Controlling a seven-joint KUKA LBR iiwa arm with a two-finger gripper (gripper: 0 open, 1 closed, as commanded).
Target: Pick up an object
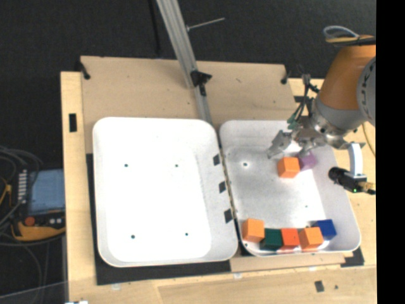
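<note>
As far as I can tell nothing's picked yet: the gripper (pixel 292 143) hangs with fingers spread, pinching nothing, just at 11 o'clock of the small orange cube (pixel 288 167) lying in the right white bin (pixel 253 144), so the grab's left

We see two white bins of smooth plastic, the left bin (pixel 155 189) evenly matt and the right bin (pixel 272 195) with a faint greyish sheen, both resting on a desk (pixel 126 87) of pale, matt wood-like board. The blocks in the right bin, such as the orange block (pixel 288 167) and the blue block (pixel 326 228), look like smooth, matt painted pieces, though we cannot tell wood from plastic. The arm's orange band (pixel 345 75) has a glossy shell, the hand (pixel 292 141) looks like dull grey metal, and a slanted pole (pixel 180 40) shows brushed, silvery metal.
</note>
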